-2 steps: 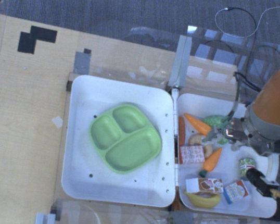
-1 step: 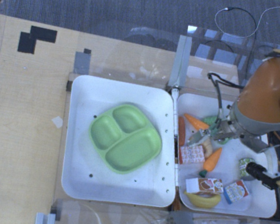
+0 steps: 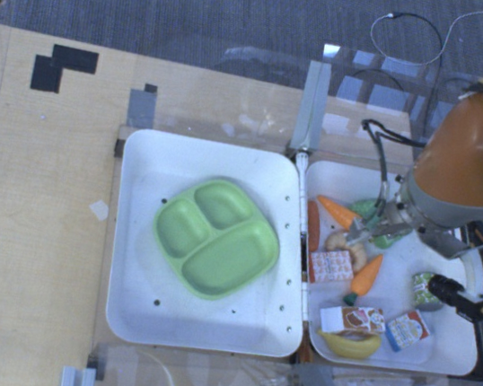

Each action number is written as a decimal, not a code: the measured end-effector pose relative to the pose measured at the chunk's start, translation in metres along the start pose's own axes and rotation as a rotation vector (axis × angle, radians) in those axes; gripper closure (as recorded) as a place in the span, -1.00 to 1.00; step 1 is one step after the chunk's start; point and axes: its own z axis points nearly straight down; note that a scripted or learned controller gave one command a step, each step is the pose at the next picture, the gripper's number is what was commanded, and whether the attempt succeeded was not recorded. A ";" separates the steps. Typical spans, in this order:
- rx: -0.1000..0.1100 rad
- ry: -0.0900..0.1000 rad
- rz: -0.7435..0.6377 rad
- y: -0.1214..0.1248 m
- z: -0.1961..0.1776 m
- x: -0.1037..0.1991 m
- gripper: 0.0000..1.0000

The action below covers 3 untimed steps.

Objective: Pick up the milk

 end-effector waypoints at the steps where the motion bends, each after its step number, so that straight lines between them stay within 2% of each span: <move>1: 0.003 0.002 -0.320 0.038 -0.060 0.081 1.00; 2: 0.003 0.004 -0.377 0.037 -0.079 0.179 1.00; 3: 0.004 0.005 -0.502 0.000 -0.076 0.186 1.00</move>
